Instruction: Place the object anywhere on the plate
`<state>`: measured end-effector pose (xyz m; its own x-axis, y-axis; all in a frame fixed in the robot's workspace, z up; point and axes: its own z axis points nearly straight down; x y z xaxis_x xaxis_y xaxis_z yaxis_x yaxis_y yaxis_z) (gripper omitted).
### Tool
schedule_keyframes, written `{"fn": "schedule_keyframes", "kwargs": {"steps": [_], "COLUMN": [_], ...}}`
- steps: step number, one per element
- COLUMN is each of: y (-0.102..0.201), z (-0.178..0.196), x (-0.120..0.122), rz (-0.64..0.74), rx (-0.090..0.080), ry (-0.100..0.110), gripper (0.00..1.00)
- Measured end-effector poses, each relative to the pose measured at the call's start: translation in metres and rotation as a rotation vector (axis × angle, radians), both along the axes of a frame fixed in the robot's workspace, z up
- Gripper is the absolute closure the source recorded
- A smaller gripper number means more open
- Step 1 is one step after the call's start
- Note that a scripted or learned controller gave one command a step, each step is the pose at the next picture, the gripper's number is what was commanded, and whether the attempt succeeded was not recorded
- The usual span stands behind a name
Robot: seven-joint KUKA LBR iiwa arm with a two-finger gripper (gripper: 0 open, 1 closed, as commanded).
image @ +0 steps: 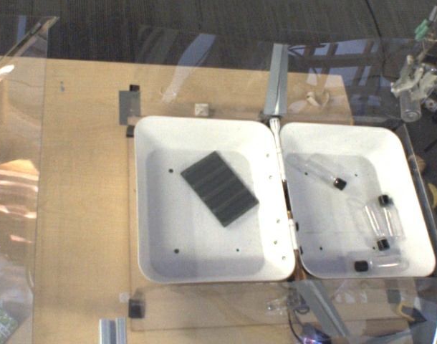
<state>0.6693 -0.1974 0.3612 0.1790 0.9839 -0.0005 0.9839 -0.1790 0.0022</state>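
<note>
Clear vial (320, 170) at centre right: we should grip across its middle and lower it flat onto the grey plate (219, 188); the gripper (413, 84), upper right, we cannot tell whether apart or together

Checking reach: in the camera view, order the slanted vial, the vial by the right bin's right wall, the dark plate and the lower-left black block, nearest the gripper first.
Measured from the gripper, top right:
1. Slanted vial, right bin's upper left, and right-wall vial: too close to call.
2. Dark plate, middle of the left bin.
3. Black block, bench's lower left.
</note>
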Motion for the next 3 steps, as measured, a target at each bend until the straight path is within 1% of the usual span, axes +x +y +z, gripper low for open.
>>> {"fn": "schedule_keyframes", "kwargs": {"steps": [1, 2, 3], "y": [0.01, 0.008, 0.001], "z": [0.033, 0.023, 0.024], "x": [0.0, 0.0, 0.0], "rz": [-0.311, -0.305, -0.579], "rx": [0.0, 0.0, 0.001], "ry": [0.0, 0.0, 0.0], "gripper": [1.0, 1.0, 1.0]}}
